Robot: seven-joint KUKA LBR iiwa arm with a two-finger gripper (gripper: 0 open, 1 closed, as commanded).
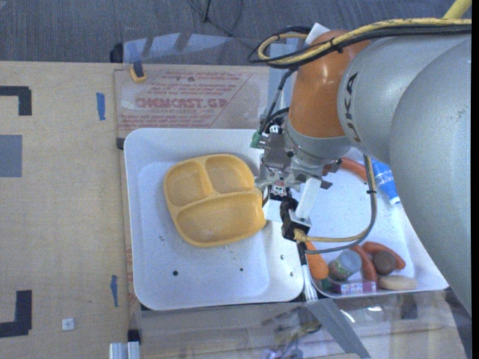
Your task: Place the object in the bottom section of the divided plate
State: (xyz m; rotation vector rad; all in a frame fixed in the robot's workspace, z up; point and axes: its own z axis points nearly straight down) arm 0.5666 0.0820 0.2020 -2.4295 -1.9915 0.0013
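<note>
A yellow divided plate [213, 199] lies in the left white bin [150, 268], with two small sections at its far side and one large section at its near side. All three sections look bare. The arm's wrist hangs over the divide between the two bins, and the gripper [271, 179] sits just past the plate's right edge. Its fingertips are hidden under the wrist hardware, and I see nothing held in it.
In the right bin [419, 268], several small items cluster at the near edge: an orange carrot [317, 265], a grey-green round piece [346, 263], a brown lump [385, 260], a pale oblong [397, 282]. A blue tube [385, 183] lies farther back. A cardboard sheet [187, 99] lies behind the left bin.
</note>
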